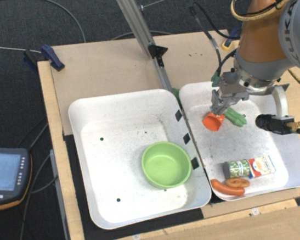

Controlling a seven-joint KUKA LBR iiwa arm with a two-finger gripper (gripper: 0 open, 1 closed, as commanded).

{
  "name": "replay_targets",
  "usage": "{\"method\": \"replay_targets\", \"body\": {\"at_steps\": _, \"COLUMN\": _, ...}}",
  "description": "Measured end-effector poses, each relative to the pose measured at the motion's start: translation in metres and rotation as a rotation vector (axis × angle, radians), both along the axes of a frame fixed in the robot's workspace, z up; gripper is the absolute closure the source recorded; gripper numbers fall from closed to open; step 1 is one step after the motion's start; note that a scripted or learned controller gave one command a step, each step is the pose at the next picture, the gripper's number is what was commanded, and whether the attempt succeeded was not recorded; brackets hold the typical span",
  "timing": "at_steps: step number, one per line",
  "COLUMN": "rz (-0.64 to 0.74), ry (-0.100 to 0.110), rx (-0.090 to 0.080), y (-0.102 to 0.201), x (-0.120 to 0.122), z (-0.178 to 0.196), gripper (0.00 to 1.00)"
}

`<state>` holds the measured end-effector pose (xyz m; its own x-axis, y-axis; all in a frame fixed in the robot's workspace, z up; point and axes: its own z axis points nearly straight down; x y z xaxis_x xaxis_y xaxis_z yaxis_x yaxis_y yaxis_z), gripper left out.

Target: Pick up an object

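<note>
Camera view: gripper [221,106] low over the orange cup [212,122] and green toy [235,117] — jaws unreadable, nothing visibly lifted yet.

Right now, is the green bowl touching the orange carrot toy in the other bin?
Apart. The camera view shows the green bowl in the left bin and the orange carrot toy in the right bin, with both bin walls between them.

The gripper [220,108] hangs over the far part of the right bin [293,152], just above an orange cup [213,121] and a green object [235,117]; a green bowl [166,164] sits in the left bin [95,146]; a small carton [249,167] and a hot dog [228,186] lie near the right bin's near edge.
</note>
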<state>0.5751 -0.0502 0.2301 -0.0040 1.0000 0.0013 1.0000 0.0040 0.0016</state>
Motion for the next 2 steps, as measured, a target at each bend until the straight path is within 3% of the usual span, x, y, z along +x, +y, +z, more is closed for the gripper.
{"method": "replay_targets", "body": {"at_steps": 2, "rz": 0.0, "ry": 0.001, "rx": 0.0, "y": 0.097, "x": 0.006, "z": 0.018, "gripper": 1.0}}
